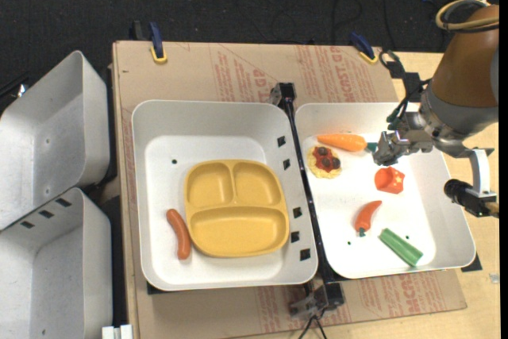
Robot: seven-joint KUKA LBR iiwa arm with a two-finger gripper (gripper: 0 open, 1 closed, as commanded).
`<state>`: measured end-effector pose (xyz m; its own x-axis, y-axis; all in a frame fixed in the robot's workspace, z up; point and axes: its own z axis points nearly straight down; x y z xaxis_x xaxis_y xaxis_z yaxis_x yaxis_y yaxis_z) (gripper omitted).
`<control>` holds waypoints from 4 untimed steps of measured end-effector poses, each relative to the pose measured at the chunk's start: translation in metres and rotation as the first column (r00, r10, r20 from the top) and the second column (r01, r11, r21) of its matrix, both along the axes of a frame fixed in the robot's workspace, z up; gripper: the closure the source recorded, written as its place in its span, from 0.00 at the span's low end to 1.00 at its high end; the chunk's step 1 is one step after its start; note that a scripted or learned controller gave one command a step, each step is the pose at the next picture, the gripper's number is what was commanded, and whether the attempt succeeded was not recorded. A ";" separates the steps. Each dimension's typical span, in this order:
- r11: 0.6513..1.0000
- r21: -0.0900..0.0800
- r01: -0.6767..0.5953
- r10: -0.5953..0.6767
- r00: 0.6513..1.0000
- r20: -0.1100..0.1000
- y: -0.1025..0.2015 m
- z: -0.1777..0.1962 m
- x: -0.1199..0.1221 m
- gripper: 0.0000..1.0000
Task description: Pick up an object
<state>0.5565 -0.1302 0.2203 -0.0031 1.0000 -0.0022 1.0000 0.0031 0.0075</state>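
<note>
The right bin [444, 250] holds an orange carrot [341, 142], a small pizza piece [325, 161], a red pepper chunk [390, 180], a red chili [367, 215] and a green piece [400, 246]. My gripper [386, 151] hangs over the right bin, just above the red pepper chunk and right of the carrot. The arm hides the fingertips from this slant. Nothing shows between the fingers.
The left bin [151, 171] holds a yellow divided tray [236, 208] and a sausage [179, 233] beside the tray's left edge. A black divider [300, 179] runs between the bins. Spare white bins [48, 147] stand off the bench at the left.
</note>
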 end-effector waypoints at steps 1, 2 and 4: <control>1.000 0.001 0.000 0.000 1.000 -0.003 0.000 0.033 0.001 1.00; 1.000 0.003 -0.005 0.005 1.000 -0.006 0.049 0.034 0.011 1.00; 1.000 0.004 -0.006 0.006 1.000 -0.009 0.170 0.025 0.003 1.00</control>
